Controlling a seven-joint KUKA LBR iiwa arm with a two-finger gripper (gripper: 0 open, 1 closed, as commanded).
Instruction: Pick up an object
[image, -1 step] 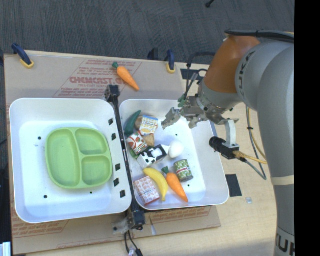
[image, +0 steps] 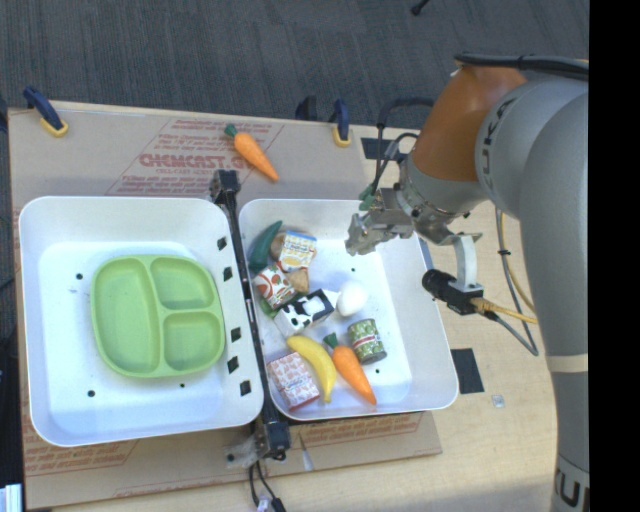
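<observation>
My gripper (image: 362, 238) hangs over the upper right part of the right bin (image: 420, 300), above bare white floor. Below and left of it lies a pile of toy food: a white egg (image: 351, 299), a small green can (image: 367, 340), a carrot (image: 352, 372), a banana (image: 315, 365), a red-and-white packet (image: 293, 381), a black-and-white cow toy (image: 303, 312), a small carton (image: 296, 249) and a dark green vegetable (image: 264, 243). I see nothing between the fingers.
The left bin (image: 40, 300) holds a green divided plate (image: 157, 315). A second carrot (image: 254, 154) lies on the cardboard behind the bins. Clamps sit along the board's back edge, and the arm's cables hang at the right.
</observation>
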